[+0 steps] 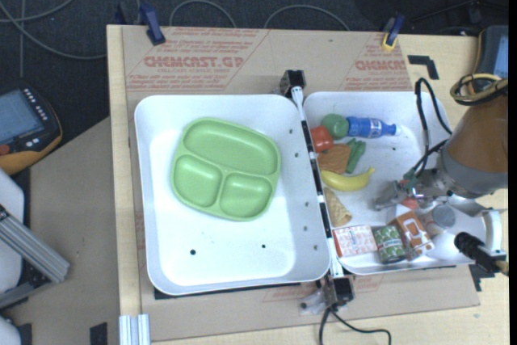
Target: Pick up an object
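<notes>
End effector point(396, 194): low in right bin point(408, 103), centre-right of frame, finger state cannot be determined | Objects: banana point(347, 179), blue bottle point(371, 128), green ball point(334, 126), packets point(380, 241) in right bin | Left bin point(161, 254): green divided plate point(226, 168) | Desk point(202, 61): cardboard-covered

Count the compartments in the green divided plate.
3. In the green divided plate in the left bin: one long compartment along its top, two smaller ones below, lower-left and lower-right. None seem hidden.
</notes>
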Available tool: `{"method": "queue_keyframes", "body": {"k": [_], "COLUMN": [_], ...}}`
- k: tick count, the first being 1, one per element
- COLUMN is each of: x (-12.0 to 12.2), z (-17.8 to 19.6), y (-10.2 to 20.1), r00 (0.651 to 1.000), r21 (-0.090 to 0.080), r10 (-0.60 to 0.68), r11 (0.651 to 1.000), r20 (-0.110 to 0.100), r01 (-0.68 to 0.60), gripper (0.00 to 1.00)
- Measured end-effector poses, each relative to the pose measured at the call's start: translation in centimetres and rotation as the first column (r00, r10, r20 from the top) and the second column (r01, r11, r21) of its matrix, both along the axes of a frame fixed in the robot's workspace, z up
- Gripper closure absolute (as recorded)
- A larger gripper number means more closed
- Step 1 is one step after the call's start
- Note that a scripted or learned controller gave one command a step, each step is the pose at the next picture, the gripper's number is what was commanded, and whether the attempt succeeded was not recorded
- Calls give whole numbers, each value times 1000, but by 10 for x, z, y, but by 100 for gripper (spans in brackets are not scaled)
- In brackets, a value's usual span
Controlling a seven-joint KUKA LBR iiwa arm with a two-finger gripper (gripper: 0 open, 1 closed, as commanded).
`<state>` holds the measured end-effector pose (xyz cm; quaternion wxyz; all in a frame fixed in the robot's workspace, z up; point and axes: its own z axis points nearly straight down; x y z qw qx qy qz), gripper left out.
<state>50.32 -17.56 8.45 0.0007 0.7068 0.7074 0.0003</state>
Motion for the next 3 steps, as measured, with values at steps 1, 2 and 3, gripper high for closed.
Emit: {"method": "queue_keyframes", "body": {"k": [1, 2, 3], "x": [-24, 19, -24], "z": [0, 0, 0], "y": [39, 38, 34], "r00": [1000, 1000, 1000], "r21": [0, 0, -1], "r10": [0, 0, -2], "r11": [1000, 1000, 1000], "r20": [0, 0, 0], "r01": [0, 0, 2], "gripper": [0, 0, 0]}}
